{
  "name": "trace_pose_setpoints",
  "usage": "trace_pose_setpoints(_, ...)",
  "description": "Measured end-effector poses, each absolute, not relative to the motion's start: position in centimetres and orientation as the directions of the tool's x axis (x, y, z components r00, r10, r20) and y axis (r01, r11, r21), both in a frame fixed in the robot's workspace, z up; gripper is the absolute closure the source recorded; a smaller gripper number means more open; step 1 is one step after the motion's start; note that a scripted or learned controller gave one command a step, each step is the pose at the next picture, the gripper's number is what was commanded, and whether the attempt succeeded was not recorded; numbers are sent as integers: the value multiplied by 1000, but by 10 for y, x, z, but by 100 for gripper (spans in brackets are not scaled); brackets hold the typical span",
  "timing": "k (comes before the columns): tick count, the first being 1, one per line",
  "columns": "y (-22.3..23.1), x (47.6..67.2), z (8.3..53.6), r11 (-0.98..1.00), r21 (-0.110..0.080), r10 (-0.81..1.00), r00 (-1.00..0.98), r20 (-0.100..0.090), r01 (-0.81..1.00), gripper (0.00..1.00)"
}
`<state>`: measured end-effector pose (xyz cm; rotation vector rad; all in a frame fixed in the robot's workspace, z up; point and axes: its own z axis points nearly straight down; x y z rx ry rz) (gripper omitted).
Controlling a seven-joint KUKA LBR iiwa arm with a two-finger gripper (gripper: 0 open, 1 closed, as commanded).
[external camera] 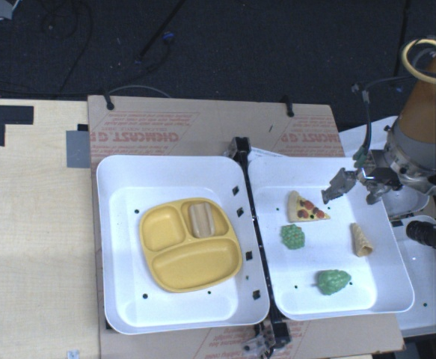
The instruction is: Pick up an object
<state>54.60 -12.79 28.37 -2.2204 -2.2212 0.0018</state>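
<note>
Step in hand: the approach is being made; nothing is being held yet.
Gripper [356, 185]: it is being carried wide apart and bare above the right bin [397, 305], near its upper right edge.
Candidate objects: a pizza slice [306, 208], nearest the gripper, a green floret [293, 236], a cone [361, 239] and a green lump [333, 280] are lying apart in the right bin.
Left bin [117, 275]: a yellow tray [190, 244] is being held in it.
Next move: judged, the gripper is needing to be centred over one object, lowered and closed.
</note>
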Motion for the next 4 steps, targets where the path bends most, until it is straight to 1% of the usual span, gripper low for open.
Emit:
trace_pose_setpoints(1,-130,543,219,0,-10,1000,0,2,1000,0)
trace_pose_setpoints(2,-135,537,158,-1,-10,1000,1,3,1000,0)
trace_pose_setpoints(3,-138,538,114,0,-7,1000,0,2,1000,0)
trace_pose_setpoints(4,-139,538,126,-5,-7,1000,5,2,1000,100)
